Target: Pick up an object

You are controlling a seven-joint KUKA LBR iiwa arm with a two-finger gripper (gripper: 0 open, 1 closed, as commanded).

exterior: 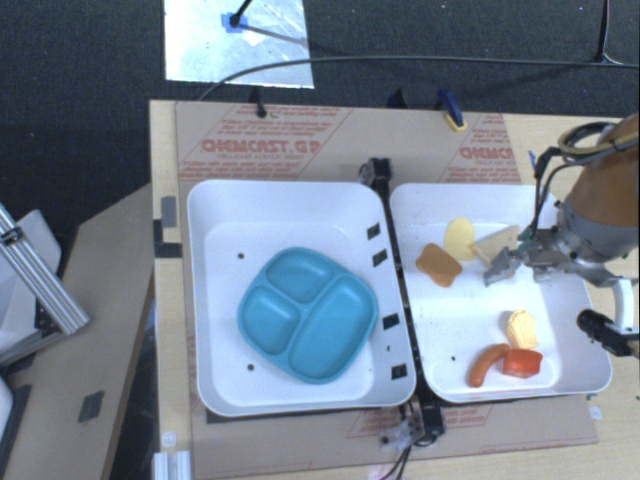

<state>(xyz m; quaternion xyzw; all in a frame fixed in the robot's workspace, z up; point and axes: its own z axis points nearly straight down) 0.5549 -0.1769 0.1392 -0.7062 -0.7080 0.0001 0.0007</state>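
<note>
White plastic bins [215, 268] are seen side by side; bare floor is left at the right bin's middle. The gripper [503, 265], jaws parted, is poised beside a pale wedge [497, 242] near the far wall. A blue divided plate [307, 313] is held by the left bin.

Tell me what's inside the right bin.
The right bin holds a brown piece, a yellow piece, a pale wedge, a small yellow item, a sausage and a red piece. The gripper covers the floor beneath it.
</note>
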